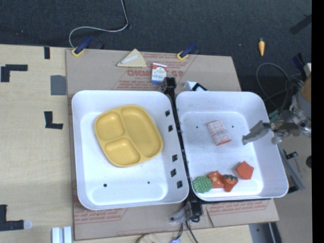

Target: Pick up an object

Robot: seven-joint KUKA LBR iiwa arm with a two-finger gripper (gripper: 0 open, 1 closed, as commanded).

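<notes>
Hand point(251, 135) hangs beside pink packet point(218, 132), whose long axis runs near-vertically.

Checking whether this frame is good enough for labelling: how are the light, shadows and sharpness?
Camera view: even, soft light, only faint shadows inside the right bin; the left bin looks bright white but the yellow divided plate keeps its detail; the small items in the right bin are soft and low in detail; the gripper at the right bin's edge is blurry.

Cardboard sheet point(101, 77) under bins — small carton point(159, 73), paper wedge point(132, 59) on it.
</notes>
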